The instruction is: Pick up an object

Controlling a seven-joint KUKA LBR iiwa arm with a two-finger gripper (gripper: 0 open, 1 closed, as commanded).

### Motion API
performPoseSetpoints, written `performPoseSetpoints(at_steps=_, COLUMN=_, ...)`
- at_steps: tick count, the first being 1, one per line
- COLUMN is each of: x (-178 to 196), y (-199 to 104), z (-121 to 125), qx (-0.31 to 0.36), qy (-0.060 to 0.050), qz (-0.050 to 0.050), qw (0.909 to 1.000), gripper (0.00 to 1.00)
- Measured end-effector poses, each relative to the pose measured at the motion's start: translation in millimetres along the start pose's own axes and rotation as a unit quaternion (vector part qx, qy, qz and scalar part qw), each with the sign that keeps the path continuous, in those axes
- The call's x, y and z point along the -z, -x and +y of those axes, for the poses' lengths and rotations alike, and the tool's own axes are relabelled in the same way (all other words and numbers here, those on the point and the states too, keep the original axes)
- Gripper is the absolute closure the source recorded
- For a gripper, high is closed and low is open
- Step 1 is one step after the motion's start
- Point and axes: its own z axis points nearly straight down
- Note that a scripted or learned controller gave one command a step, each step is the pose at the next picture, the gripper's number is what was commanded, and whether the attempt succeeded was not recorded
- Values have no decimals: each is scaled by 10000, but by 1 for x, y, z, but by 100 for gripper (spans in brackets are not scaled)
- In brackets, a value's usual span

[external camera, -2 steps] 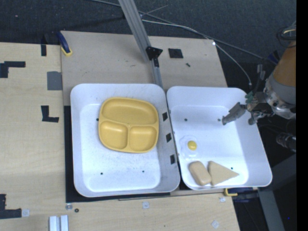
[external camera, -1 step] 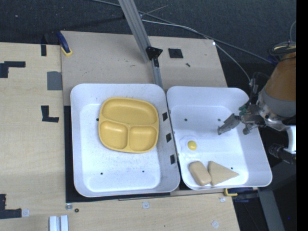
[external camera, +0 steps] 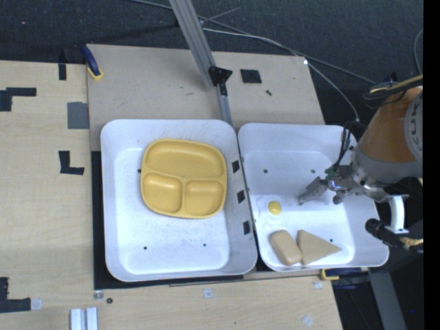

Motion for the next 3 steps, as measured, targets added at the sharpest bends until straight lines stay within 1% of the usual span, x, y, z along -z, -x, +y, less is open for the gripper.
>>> performPoseSetpoints(at_steps=1, x=-36, y=0, z=1, qx=0, qy=45, qz=-19, qw=10000, gripper=0)
performPoseSetpoints(at_steps=2, x=-22, y=1, z=3, qx=3, qy=77, qz=-28, qw=10000, gripper=100)
performPoseSetpoints(at_steps=3, x=37, y=5, z=10, qx=3, qy=61, qz=-18, qw=10000, gripper=100)
